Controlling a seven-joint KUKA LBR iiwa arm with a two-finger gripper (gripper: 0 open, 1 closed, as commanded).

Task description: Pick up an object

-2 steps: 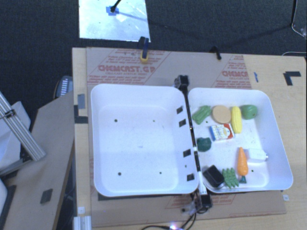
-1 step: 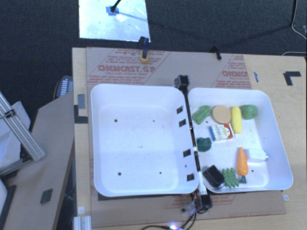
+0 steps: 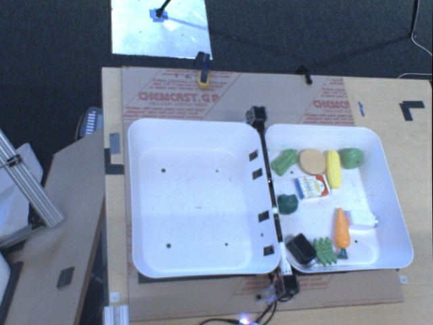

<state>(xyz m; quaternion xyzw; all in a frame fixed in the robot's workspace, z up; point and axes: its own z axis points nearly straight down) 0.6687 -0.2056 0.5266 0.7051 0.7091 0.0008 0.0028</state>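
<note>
The right bin (image 3: 385, 181) holds several small toy items. Along its far side lie a green pepper-like piece (image 3: 284, 160), a tan round cookie (image 3: 312, 160), a yellow corn cob (image 3: 333, 168) and a green round piece (image 3: 350, 157). A small printed box (image 3: 312, 187) lies in the middle, with a dark green lump (image 3: 287, 203) to its left. Nearer the front are an orange carrot (image 3: 342, 228), a white piece (image 3: 362, 218), a black block (image 3: 301, 248) and a green spiky piece (image 3: 325, 251).
The left bin (image 3: 196, 195) sits beside the right one, joined by a black clip strip (image 3: 268, 188). Cardboard (image 3: 183, 97) underlies both bins. A shiny plate (image 3: 160, 17) lies on the dark floor beyond. A metal frame (image 3: 27, 188) stands at left.
</note>
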